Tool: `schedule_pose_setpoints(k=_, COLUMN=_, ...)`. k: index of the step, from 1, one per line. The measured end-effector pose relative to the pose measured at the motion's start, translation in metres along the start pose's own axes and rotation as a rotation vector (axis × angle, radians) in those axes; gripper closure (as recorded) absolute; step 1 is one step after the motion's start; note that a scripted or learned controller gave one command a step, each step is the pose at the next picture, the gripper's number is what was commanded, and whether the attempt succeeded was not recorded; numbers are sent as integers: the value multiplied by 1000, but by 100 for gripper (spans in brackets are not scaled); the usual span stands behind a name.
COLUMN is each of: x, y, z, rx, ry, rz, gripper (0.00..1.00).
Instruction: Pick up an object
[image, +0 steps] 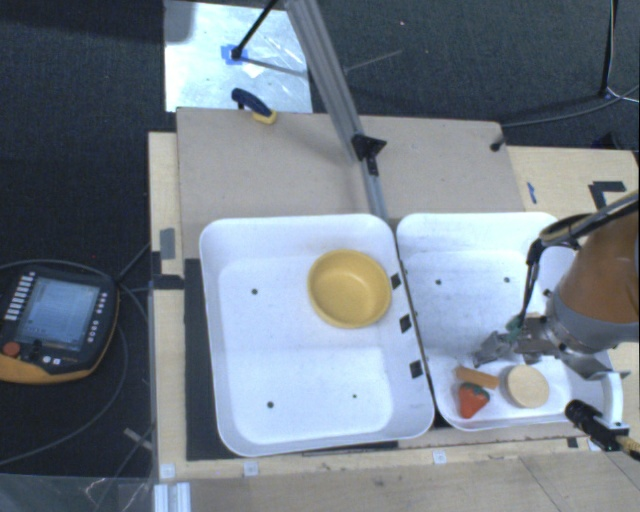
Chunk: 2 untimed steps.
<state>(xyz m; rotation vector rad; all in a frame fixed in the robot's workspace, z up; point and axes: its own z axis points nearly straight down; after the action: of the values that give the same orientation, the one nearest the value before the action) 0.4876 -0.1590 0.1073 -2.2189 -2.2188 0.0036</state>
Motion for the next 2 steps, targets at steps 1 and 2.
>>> schedule_pose_setpoints(k=1, x=0, y=2, z=-13, rx=-6, ry=-1, rz=0, gripper=100)
schedule_pose_setpoints(k=2, x=-8, y=2, z=-58, rx=-8, ry=-2, rz=0, gripper=100)
